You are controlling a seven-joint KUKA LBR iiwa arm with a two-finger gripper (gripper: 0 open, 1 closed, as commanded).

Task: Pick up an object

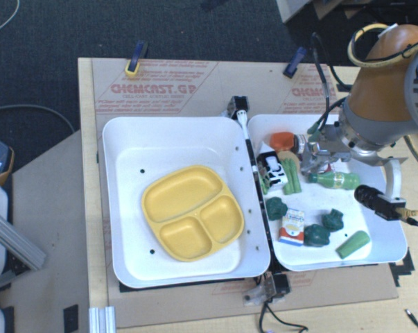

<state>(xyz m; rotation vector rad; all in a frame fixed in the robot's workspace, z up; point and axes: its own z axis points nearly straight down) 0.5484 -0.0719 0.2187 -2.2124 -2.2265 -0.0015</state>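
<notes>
Two white bins side by side on tabletop (160, 82): left bin (125, 144) carries yellow divided tray (191, 212); right bin (385, 245) carries clutter. Tool (318, 159) low at far side of right bin, beside orange piece (283, 141), above green bottle (335, 180). Cannot tell tool state; nothing visibly grasped. Nearby: black-white carton (272, 171), small red-white box (292, 227), dark green lumps (324, 229), green cylinder (353, 244). Best approach, judged: drop straight onto bottle, span short axis, avoid neighbours.

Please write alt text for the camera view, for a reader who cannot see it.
The grey and orange robot arm reaches its gripper down into the right white bin, among small toy foods near a green plastic bottle. The left white bin holds a yellow three-compartment plate.
</notes>
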